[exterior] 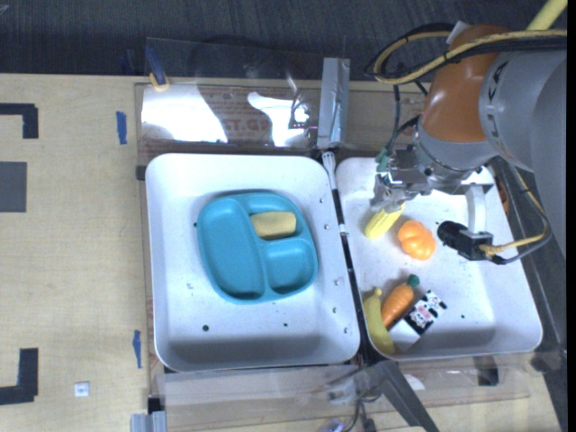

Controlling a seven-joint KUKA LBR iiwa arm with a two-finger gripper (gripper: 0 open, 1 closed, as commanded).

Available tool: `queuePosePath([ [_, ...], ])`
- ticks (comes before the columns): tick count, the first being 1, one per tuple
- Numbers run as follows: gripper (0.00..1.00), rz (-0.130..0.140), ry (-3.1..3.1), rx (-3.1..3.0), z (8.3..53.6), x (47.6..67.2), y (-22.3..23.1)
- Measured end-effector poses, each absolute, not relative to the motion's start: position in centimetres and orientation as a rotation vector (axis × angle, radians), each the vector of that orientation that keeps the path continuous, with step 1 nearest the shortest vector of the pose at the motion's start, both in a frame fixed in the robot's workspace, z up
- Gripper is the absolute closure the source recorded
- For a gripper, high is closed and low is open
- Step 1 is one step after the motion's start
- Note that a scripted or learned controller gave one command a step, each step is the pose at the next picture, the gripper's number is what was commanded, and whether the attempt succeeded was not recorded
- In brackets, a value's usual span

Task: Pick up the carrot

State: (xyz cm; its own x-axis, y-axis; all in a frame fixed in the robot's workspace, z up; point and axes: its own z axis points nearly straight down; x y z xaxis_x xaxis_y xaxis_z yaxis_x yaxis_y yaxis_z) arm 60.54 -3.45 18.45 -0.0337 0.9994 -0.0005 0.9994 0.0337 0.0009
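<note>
The carrot (397, 301) lies near in the right bin (504, 318) — the gripper (392, 196) hovers farther off; jaws' state cannot be told.

Arm's parked up at the top right on my feed, wrist pointing down.

From where I'm watching, the grey arm (531, 97) comes in from the right with the orange band (463, 97) sitting just above the wrist, and yellow and black cables looping over it. The gripper (393, 193) hangs at the left end of the wrist, low and aimed downward. I can't make out the finger gap from this angle, too small and cluttered.
</note>
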Motion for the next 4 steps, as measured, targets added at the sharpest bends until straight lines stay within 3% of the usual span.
queuePosePath([
  [1, 0.00, 0.000, 2.257, 2.184, 18.4, 60.5, -3.5],
  [2, 0.00, -0.008, 2.296, 2.150, 13.8, 57.8, -10.0],
  [3, 0.00, 0.003, 2.329, 2.103, 8.7, 53.7, -13.5],
  [4, 0.00, 0.004, 2.307, 2.126, 8.6, 60.0, -12.7],
])
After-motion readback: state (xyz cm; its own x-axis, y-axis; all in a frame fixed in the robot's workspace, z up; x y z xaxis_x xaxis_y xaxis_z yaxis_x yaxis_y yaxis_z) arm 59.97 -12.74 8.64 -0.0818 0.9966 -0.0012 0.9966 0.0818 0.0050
